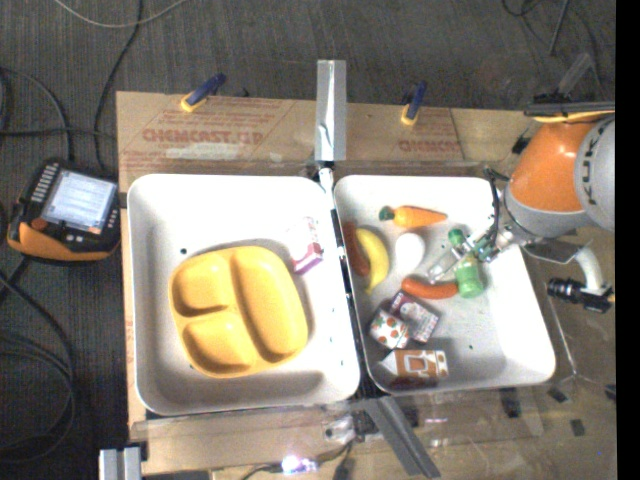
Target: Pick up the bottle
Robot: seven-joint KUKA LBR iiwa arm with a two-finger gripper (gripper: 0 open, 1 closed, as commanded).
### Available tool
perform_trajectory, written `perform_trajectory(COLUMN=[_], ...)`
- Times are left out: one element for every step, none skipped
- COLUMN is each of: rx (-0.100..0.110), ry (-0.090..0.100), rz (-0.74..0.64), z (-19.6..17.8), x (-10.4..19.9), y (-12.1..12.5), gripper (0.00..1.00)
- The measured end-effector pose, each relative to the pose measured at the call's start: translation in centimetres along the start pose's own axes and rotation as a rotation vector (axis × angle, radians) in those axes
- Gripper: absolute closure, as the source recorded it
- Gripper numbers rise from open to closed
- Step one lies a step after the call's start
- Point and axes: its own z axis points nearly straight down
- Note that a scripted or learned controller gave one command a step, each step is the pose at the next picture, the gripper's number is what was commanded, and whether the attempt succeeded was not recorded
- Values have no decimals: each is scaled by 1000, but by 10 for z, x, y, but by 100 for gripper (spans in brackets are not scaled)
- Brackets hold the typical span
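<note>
A handheld controller [65,208] lies off the surface at nine o'clock. The left bin [150,298] holds a yellow divided tray [240,308], with a small pink and white wrapper [308,256] just past the tray's one-o'clock corner.

In the right bin [525,353], a banana [372,253] lies against the left wall, a toy carrot [415,215] sits at twelve o'clock, a white egg-like lump [408,251] rests just below it, and an orange-red sausage shape [428,289] lies near the middle. Two small printed cartons [405,323] sit toward six o'clock.

The bottle [462,260] (clear body, green ends, as far as the view allows) lies tilted near the bin's centre, its lower end touching the sausage shape. The claw [482,250] sits at the bottle's three-o'clock side, touching or nearly so; whether it is spread or closed around anything I cannot tell, since the wrist [545,183] crowds it.

To do this well, I judge the claw should straddle the bottle across its narrow width, settle low before closing, and lift straight up so the sausage shape is not dragged along.
</note>
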Motion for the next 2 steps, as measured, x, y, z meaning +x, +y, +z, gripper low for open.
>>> perform_trajectory(rx=[-9,7], ry=[-1,13], rz=[0,111], z=[-10,-11], x=[0,-14], y=[3,10], gripper=[100,100])
